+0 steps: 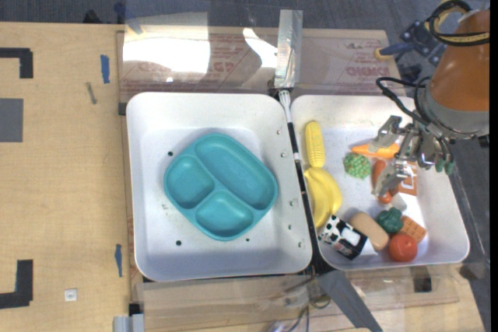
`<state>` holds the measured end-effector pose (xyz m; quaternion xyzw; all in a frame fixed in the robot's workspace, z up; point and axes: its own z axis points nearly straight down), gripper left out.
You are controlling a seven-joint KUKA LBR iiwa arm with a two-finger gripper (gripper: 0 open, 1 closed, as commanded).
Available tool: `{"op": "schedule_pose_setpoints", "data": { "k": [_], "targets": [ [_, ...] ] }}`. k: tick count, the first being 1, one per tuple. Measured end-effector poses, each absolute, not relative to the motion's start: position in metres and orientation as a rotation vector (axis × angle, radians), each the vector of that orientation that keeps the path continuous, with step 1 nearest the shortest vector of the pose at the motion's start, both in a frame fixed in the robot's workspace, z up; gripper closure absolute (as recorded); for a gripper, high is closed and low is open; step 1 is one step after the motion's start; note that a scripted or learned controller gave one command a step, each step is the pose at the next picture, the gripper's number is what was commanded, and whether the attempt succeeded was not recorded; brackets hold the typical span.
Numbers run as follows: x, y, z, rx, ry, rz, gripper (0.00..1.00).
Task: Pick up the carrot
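Item: carrot (pixel 367 151), a small orange piece lying in the right bin (pixel 447 202), far half, just right of a green vegetable (pixel 357 166) and partly under the arm's tooling. Judged a light, rigid, smooth toy, liable to slip; best taken across its thicker middle. End effector (pixel 395 176): hung low over the bin just right of the carrot, pointing down from the orange-banded wrist at the right; whether it was spread or closed could not be told. Nearby: corn (pixel 313 144), banana (pixel 323 194), tomato (pixel 402 246). Left bin (pixel 148 167): teal divided plate (pixel 220 184).
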<state>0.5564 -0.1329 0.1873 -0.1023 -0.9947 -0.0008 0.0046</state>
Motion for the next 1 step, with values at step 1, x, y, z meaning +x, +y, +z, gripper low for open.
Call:
{"op": "schedule_pose_setpoints", "data": {
  "k": [1],
  "targets": [
    [0.6143,-0.1159,0.0919,-0.571,-3.098,-0.001,0.00]
  ]
}}
